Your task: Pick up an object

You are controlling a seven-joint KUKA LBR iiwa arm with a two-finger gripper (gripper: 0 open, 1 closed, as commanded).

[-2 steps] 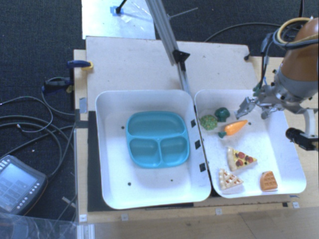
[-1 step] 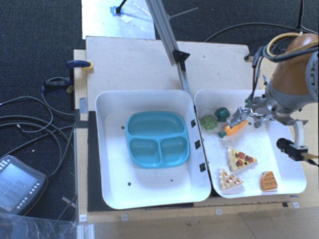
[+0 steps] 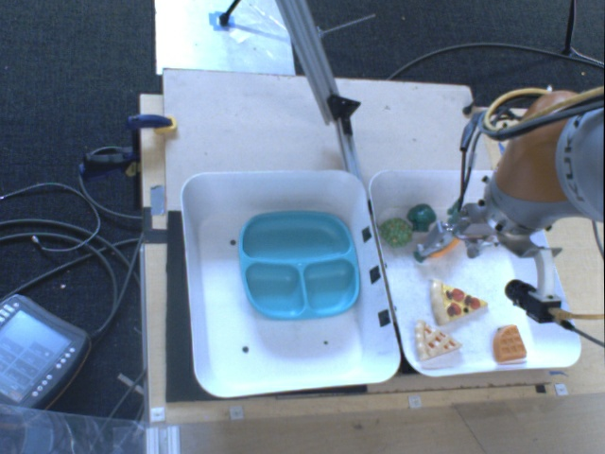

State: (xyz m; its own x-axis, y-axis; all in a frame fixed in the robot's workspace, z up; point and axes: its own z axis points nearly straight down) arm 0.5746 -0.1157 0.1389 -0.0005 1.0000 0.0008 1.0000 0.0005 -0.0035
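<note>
Seen from above at a slant: two shallow white plastic bins side by side on a pale board bench (image 3: 284, 121).

In the left-hand bin (image 3: 213, 348), a turquoise plastic plate with three compartments (image 3: 300, 263), set near the middle and well apart from the toys, likely a place for setting things down, not a thing to pick.

In the right-hand bin (image 3: 567, 353), the small toy foods that could be picked, spread loosely with gaps between most of them, probably so that each can be taken alone. Near the far left corner, a knobbly pale-green round toy (image 3: 396, 232) just beside a darker green round toy (image 3: 422, 217). Toward the middle, a triangular toy pizza slice with red dots (image 3: 456, 302). Near the front edge, a second, paler toy pizza slice (image 3: 436, 340), and toward the front right corner a small orange waffle-like toy (image 3: 509, 344).

Reaching in from the right, a grey arm with an orange band, its two-finger gripper (image 3: 437, 246) low in the far half of the right-hand bin, beside the green toys; seemingly placed for a grasp there.

Hard to make out: a sliver of orange under the metal tip, identity unclear. Cannot tell how far the pincer is parted, nor whether anything is held. Far right corner of that bin hidden behind the wrist and cables.
</note>
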